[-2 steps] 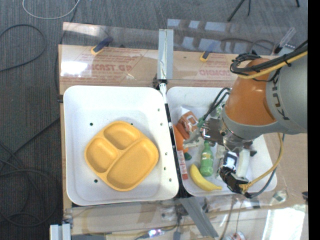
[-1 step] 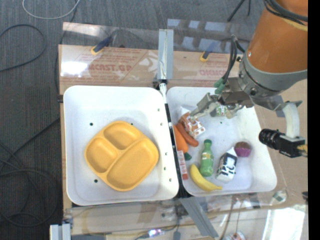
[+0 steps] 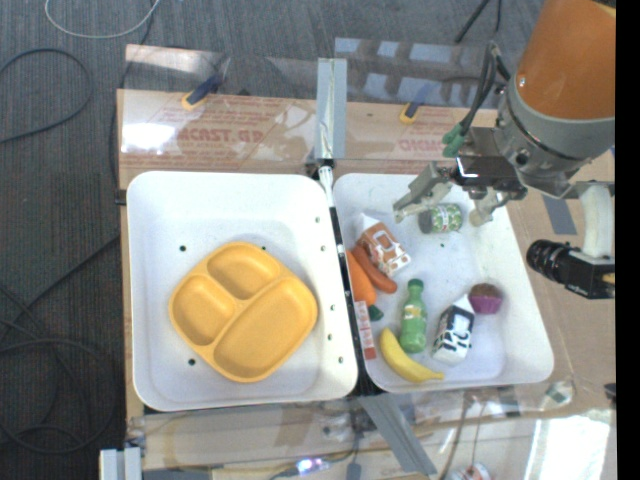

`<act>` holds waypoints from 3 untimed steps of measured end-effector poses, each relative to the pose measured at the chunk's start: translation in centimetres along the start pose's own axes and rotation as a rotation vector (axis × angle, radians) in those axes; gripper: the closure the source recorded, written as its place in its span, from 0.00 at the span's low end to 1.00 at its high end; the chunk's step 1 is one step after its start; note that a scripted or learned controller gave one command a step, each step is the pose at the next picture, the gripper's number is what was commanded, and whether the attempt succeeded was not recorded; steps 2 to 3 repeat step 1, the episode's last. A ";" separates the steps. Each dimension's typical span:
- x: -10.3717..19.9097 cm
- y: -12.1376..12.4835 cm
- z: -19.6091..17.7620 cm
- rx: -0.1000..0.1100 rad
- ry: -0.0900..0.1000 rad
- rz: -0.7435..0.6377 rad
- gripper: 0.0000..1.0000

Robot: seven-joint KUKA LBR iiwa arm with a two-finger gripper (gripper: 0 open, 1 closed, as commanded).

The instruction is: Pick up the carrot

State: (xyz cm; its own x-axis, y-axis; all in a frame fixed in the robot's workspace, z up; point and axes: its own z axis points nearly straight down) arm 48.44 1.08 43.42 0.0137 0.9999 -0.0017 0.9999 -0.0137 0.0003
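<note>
The carrot (image 3: pixel 361 280) is a long orange piece with a green end. It lies along the left wall of the right bin (image 3: pixel 520 268), beside a small red and white carton (image 3: pixel 385 248). My gripper (image 3: pixel 448 206) hangs over the back of the right bin, up and to the right of the carrot and well apart from it. Its two grey fingers (image 3: pixel 410 203) are spread wide, so it is open. A small green-labelled can (image 3: pixel 441 218) lies on the bin floor beneath the gap between them, and the fingers stand wider than the can.
The right bin also holds a green bottle (image 3: pixel 413 316), a banana (image 3: pixel 405 360), a black and white carton (image 3: pixel 453 333) and a purple round fruit (image 3: pixel 485 298). A yellow divided plate (image 3: pixel 243 311) lies in the left bin (image 3: pixel 160 208).
</note>
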 end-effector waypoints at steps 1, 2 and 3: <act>4.8 -0.2 21.5 0.006 0.003 -0.251 0.00; 4.8 -0.2 21.5 0.006 0.003 -0.251 0.00; 4.8 -0.2 21.5 0.006 0.003 -0.251 0.00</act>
